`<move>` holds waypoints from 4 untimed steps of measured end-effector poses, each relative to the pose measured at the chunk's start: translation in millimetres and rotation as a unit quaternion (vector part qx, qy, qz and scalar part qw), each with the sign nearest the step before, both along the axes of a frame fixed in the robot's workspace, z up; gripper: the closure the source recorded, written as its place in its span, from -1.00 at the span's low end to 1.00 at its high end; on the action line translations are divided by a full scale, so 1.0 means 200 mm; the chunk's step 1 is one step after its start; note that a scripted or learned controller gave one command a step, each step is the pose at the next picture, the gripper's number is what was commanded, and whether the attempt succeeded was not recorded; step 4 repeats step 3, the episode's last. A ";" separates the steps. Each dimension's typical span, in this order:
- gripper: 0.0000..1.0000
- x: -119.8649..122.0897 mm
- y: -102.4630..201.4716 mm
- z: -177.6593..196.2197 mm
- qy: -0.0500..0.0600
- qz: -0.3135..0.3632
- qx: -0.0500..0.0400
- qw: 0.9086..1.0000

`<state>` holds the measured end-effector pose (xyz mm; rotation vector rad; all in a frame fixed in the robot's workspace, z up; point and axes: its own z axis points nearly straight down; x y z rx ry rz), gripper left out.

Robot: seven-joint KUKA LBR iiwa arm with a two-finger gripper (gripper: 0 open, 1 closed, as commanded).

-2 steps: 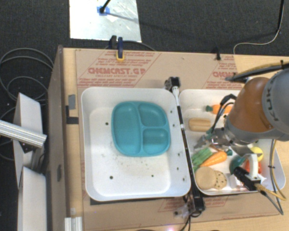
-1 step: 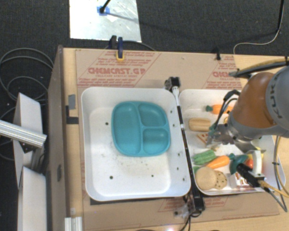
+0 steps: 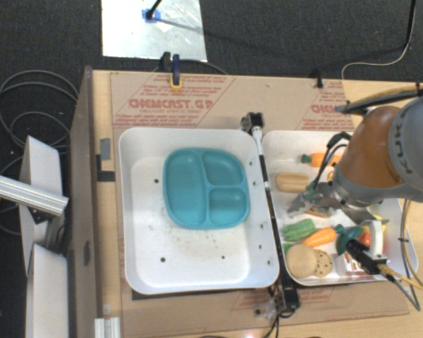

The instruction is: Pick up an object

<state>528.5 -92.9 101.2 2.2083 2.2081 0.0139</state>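
My gripper [image 3: 304, 203] hangs low over the middle of the right bin [image 3: 275, 144], under the grey arm with its orange band [image 3: 370, 150]. A beige roll [image 3: 292, 182] lies just above it. Just below it are a green pod [image 3: 298, 229] and an orange carrot [image 3: 321, 237]. A round tan cookie [image 3: 308, 261] lies at the bin's front, and another small carrot [image 3: 314, 159] sits near the back. I see nothing held in the gripper. The arm hides much of the bin's right side.
The left bin [image 3: 144, 259] holds a teal divided plate [image 3: 205, 188]. A black rail [image 3: 263, 182] separates the two bins. Small red, green and white toys [image 3: 359, 243] crowd the right bin's front right corner. A cable [image 3: 21, 97] coils on the floor at left.
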 end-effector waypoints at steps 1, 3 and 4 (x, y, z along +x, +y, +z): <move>-1.00 0.37 -0.18 -0.06 0.003 0.002 0.001 1.000; 1.00 0.66 -0.15 -0.01 0.021 -0.002 0.000 1.000; 1.00 0.66 -0.15 -0.01 0.021 -0.002 0.000 1.000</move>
